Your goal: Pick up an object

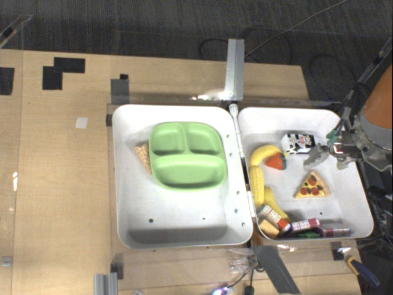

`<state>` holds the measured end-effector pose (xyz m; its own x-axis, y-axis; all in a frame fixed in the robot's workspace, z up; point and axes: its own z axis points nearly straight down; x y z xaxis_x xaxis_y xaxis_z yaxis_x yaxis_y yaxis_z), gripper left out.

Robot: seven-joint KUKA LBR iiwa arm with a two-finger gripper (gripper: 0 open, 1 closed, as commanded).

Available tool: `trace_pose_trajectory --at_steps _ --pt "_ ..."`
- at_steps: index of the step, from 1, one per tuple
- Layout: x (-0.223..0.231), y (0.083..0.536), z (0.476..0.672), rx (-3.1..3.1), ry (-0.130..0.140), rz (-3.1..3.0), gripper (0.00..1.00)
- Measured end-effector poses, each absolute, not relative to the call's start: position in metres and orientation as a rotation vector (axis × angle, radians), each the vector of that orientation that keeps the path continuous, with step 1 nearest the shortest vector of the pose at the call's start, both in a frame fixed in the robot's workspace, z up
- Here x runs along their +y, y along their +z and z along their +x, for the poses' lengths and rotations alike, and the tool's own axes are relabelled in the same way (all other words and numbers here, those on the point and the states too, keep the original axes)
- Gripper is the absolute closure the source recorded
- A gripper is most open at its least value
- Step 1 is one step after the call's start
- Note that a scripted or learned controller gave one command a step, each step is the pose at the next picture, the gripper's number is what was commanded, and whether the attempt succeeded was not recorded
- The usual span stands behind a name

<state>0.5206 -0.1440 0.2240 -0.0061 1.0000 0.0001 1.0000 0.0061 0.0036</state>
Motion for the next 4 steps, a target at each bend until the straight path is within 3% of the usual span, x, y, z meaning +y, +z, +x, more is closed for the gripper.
trace_pose_trajectory --at_steps 1,2,3,4 --pt "-0.098 0.096 0.528 2.342 0.006 2.087 0.0" --pt "-0.115 0.091 0.613 2.505 0.015 1.872 0.0" --pt "-0.113 0.104 0.615 2.505 0.025 1.869 1.0" --pt "-0.056 0.187 0.664 2.357 0.007 2.069 1.0"
